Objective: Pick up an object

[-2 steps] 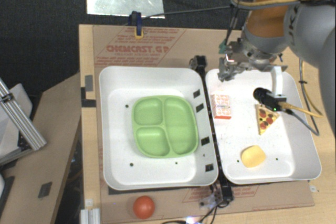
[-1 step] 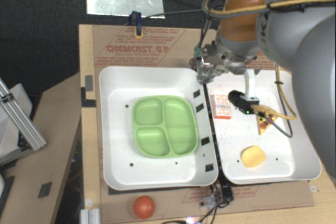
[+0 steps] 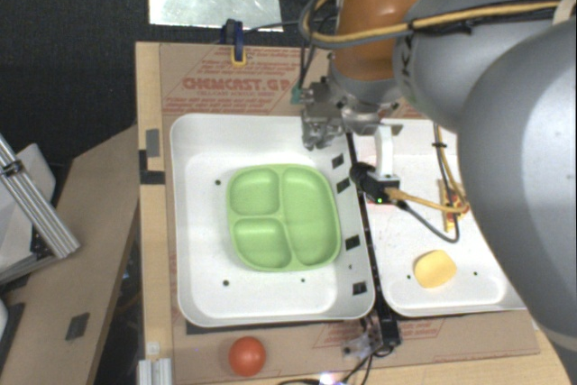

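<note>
Left shallow white bin (image 3: 194, 221) holds a light green four-compartment plastic tray (image 3: 282, 216), lying flat near the bin's middle, its right edge close to the divide between the bins. Open white floor runs along the tray's left, front and back sides.

Right shallow white bin (image 3: 469, 288) holds a small yellow rounded block (image 3: 434, 269) near its front edge, with bare floor around it on all sides; much of this bin's back part is covered by the grey arm (image 3: 505, 77).

Two-finger gripper (image 3: 317, 132) sits over the back right corner of the left bin, above the tray's far edge. Finger spread and any grasp: cannot tell.

An orange-red ball (image 3: 246, 355) rests on the brown cardboard (image 3: 225, 77) in front of the left bin.
</note>
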`<act>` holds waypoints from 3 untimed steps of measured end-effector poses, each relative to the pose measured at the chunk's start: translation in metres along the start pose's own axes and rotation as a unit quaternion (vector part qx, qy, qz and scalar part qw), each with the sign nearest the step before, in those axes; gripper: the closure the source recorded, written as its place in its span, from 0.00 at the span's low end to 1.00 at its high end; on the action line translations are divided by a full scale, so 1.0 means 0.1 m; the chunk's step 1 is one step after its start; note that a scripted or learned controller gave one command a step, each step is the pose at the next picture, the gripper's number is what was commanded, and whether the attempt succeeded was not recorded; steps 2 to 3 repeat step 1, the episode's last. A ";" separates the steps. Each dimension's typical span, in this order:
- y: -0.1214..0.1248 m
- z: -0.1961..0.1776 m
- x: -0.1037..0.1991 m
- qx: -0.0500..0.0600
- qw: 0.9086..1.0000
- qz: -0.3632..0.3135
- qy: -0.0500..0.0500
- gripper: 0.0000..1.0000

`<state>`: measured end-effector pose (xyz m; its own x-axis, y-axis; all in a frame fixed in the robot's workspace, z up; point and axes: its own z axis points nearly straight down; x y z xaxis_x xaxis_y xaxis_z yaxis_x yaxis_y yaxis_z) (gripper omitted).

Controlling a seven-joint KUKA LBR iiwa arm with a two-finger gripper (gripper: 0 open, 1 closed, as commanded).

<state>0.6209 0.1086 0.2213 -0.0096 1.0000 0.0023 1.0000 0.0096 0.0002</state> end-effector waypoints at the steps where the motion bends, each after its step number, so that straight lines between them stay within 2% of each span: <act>1: 0.00 -0.01 -0.04 0.000 1.000 0.003 -0.001 0.00; 3: 0.00 -0.01 -0.04 0.000 1.000 0.003 -0.001 0.00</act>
